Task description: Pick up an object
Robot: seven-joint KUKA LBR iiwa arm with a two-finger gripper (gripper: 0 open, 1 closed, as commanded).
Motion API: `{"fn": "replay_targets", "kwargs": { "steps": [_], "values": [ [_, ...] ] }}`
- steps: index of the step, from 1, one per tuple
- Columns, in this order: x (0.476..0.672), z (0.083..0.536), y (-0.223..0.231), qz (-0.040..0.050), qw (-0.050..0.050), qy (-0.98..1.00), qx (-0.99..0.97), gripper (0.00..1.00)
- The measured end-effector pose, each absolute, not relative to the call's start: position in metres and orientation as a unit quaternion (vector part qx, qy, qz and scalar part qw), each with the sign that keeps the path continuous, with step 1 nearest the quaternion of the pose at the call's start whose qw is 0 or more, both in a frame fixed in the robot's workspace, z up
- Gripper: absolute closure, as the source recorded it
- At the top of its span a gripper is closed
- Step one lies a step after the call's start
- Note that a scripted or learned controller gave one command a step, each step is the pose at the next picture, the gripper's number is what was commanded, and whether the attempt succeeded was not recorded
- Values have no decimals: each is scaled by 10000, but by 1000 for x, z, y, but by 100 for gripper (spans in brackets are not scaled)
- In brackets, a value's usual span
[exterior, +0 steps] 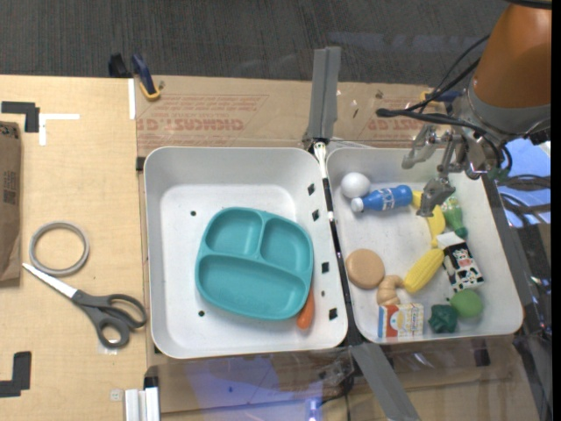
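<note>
My gripper (436, 187) hangs over the back of the right bin (501, 235), just right of a blue bottle (387, 199) and above a yellow banana (436, 223). I see nothing held in it. Also in this bin are a white ball (355, 183), a tan round bun (365, 267), a corn cob (423, 268), a cow-patterned carton (462, 267), a red and white box (401, 321) and green toys (467, 303). In the left bin (166, 191) a teal divided plate (255, 263) lies beside an orange carrot (305, 312).
On the wooden bench to the left lie scissors (96, 306) and a tape roll (59, 247). A brown bag (9, 202) sits at the left edge. Cardboard (219, 112) lies behind the bins, with a grey post (325, 90) between them. Cables (517, 191) trail at the right.
</note>
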State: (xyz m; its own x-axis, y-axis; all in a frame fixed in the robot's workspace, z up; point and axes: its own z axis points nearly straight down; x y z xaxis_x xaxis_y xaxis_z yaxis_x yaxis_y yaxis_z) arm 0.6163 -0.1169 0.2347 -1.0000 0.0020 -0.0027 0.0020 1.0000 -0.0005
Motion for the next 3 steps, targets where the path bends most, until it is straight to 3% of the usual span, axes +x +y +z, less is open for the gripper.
{"fn": "replay_targets", "kwargs": {
  "steps": [1, 2, 3],
  "values": [
    [581, 93, -193, -6, 20, 9995, -321, 0],
    [583, 103, -192, -15, 44, 9994, -336, 100],
    [583, 103, -192, -13, 44, 9994, -337, 0]
  ]
}}
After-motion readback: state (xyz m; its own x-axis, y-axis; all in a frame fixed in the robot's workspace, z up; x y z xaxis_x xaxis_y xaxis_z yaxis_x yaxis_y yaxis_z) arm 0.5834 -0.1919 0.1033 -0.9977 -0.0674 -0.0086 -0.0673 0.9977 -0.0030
